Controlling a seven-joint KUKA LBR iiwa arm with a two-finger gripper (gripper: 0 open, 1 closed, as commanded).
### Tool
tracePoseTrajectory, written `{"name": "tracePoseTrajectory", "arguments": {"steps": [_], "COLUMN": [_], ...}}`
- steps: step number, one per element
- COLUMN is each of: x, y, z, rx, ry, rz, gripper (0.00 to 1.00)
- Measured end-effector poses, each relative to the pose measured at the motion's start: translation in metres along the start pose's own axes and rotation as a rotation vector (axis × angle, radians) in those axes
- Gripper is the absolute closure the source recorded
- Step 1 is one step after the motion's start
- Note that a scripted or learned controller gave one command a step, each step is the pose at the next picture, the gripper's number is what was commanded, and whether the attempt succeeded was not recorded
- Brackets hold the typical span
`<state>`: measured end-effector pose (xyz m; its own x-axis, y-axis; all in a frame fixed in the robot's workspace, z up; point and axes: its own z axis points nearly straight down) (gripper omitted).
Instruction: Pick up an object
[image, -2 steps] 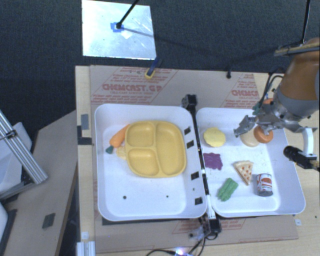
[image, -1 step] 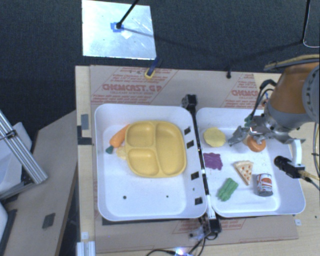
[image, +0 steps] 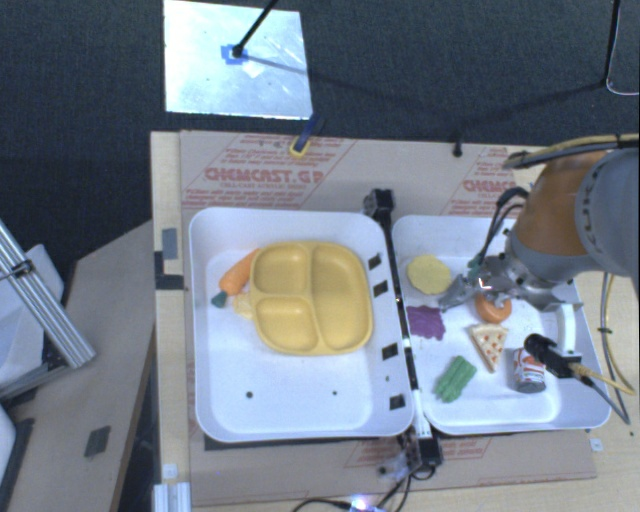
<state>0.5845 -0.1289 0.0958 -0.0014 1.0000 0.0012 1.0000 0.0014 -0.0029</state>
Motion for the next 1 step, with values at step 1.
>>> {"name": "tracePoseTrajectory", "arguments": {"steps": [1], "x": [0.0005], "y": [0.0022], "z": [0.0084], "rx": [-0.007], "ry": [-0.001], "rz": [0.000], "gripper": [0.00]}}
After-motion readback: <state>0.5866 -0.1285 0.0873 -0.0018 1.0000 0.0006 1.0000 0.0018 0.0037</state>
